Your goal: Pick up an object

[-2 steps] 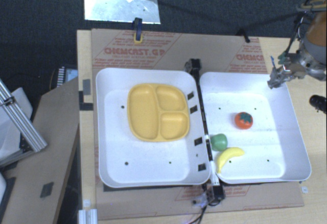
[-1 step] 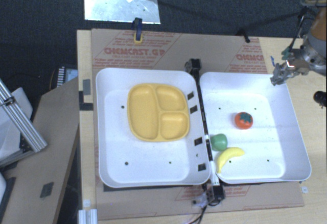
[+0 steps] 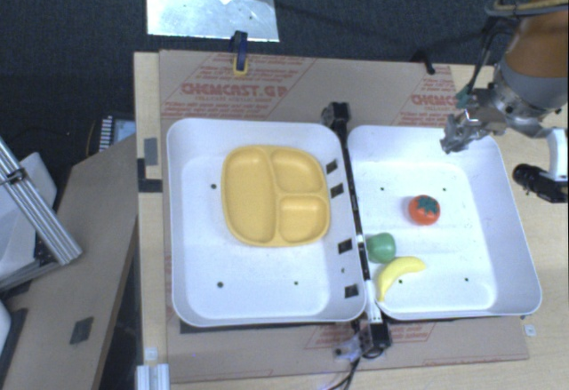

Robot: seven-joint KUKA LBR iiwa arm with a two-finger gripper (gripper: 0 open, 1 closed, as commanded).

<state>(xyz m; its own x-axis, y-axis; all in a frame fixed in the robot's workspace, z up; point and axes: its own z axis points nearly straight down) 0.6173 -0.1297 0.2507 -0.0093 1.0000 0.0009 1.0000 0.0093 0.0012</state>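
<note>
Hand (image 3: 455, 138) over right bin's (image 3: 507, 202) far edge, finger state unclear, round tomato (image 3: 424, 210), green fruit (image 3: 381, 246), curved banana (image 3: 399, 274) inside, left bin (image 3: 191, 228) holding yellow divided tray (image 3: 274, 195)

Red tomato (image 3: 424, 210) mid right bin; green fruit (image 3: 381, 247) and yellow banana (image 3: 399, 274) near its left wall, just beside each other.

a robotics lab: two white bins (image 3: 267, 135) on a cardboard-lined tabletop (image 3: 302, 82), a grey-and-orange robot arm (image 3: 533, 51), dark carpet (image 3: 71, 24), aluminium framing (image 3: 31, 210) and loose cables (image 3: 356, 33).
</note>
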